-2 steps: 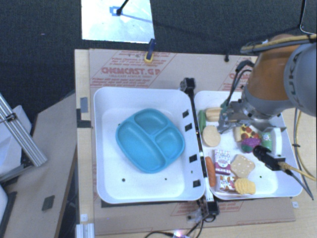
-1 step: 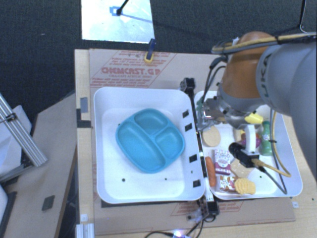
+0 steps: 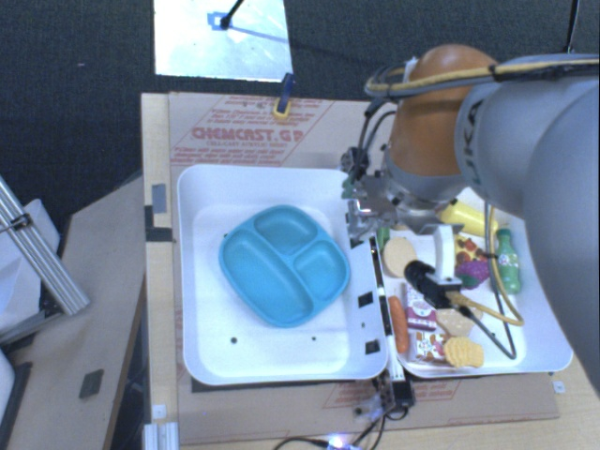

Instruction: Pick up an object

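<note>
Now, from the overhead camera view, we see the grey arm sweeping in from the right, its orange band sitting over the far-left corner of the right bin. The gripper hangs down by the ridge where the two bins meet, toward the far end of that ridge. We cannot tell how it stands or whether it has anything; the wrist hardware blocks our line.

What the next move hinges on, we judge, is this: the pickable things all lie to the right and nearer than the gripper. Closest is the round tan cookie, just to its near-right. Beyond that, the orange carrot lies along the left wall of the right bin, its long axis running near to far, parallel with the ridge.

On to the containers. The right bin is crowded: a yellow banana at the far side, purple grapes, a green bottle, a ridged cracker at the near end. The left bin carries one thing, a blue divided tray, lying flat in its middle, well left of the gripper.
</note>
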Robot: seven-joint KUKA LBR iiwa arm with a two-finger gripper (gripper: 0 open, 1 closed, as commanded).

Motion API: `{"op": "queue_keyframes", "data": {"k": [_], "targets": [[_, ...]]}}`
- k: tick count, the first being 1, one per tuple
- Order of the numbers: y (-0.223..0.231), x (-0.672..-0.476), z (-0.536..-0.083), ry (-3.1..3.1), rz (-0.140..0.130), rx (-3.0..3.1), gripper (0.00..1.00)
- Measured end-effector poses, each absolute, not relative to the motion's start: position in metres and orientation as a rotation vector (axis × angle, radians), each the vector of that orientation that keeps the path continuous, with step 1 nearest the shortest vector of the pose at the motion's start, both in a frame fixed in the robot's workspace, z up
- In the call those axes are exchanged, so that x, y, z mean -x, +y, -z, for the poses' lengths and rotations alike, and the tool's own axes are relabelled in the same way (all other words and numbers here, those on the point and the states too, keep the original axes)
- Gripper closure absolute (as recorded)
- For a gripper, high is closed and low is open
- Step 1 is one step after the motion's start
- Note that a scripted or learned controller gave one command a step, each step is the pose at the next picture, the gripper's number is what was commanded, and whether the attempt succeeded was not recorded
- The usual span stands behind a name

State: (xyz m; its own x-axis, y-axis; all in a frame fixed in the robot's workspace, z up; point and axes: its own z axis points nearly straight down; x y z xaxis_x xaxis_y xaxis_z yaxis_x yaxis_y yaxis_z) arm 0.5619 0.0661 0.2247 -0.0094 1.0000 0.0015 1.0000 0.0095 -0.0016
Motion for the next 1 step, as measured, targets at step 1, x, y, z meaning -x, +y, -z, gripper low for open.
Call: {"op": "queue_keyframes", "data": {"k": [1], "targets": [[0.0792,-0.5696,-0.2313,-2.228,-0.002,2.213,1.0]]}}
